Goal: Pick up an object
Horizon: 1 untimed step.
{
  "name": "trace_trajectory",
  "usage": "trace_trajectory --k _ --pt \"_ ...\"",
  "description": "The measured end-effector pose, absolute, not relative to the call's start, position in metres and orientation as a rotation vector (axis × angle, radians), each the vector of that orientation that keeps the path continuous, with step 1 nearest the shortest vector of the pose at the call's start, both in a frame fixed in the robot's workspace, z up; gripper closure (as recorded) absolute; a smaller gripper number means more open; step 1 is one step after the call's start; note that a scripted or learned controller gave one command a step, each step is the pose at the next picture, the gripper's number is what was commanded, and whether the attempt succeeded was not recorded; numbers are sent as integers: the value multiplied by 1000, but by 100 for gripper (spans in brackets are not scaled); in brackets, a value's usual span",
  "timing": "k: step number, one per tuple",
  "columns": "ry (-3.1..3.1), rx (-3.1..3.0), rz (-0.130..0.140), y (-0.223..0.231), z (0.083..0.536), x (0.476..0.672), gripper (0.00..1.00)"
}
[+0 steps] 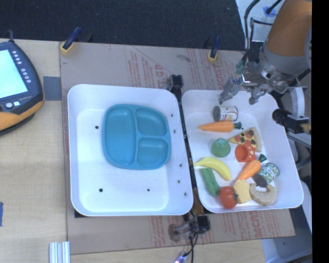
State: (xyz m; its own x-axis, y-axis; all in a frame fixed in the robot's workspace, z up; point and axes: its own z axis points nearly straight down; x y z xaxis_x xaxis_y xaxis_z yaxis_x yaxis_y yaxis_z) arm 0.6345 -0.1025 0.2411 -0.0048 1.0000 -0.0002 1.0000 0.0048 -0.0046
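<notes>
- Pale wood bench is seen under a cardboard sheet, on which two white bins sit side by side.
- Left bin is occupied by a blue divided plate; toy food is crowded into the right bin.
- Gripper is seen above the right bin's far end, fingers spread apart, nothing between them.
- Small can is found just below the gripper, toward the camera, on its side, long axis roughly left-right, its open end facing left.
- Carrot lies just beyond, long axis left-right, tip pointing left.
</notes>
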Motion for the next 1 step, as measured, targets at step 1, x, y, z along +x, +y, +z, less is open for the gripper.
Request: trace_trajectory --k 1 --pt "-2223 -2213 10 -151 105 613 0"
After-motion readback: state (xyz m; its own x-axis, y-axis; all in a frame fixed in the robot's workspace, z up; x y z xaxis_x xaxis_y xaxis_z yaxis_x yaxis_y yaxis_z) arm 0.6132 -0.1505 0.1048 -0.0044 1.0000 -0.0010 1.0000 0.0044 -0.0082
